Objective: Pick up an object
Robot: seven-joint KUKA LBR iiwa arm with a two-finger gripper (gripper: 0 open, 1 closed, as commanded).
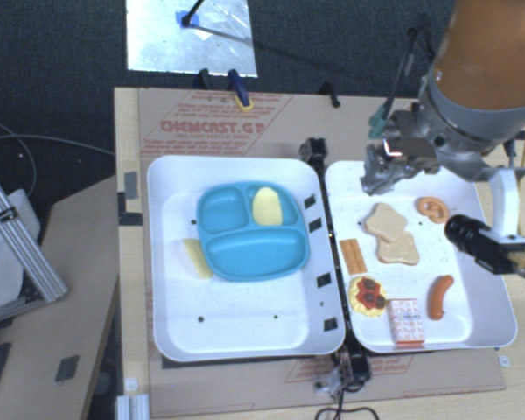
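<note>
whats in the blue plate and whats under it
A pale yellow egg-shaped piece sits in an upper compartment of the blue divided plate. A yellowish strip pokes out beneath its left edge; the rest is covered.

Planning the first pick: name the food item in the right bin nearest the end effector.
The tan bread slice, just below the end effector; the pretzel, sausage and pizza lie farther off.

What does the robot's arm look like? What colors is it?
The arm is big and round, with a wide orange band and shiny grey metal below it. Its gripper is dark grey metal, with a small red-and-white light or sticker glowing on it. Thin black cables run beside it.
</note>
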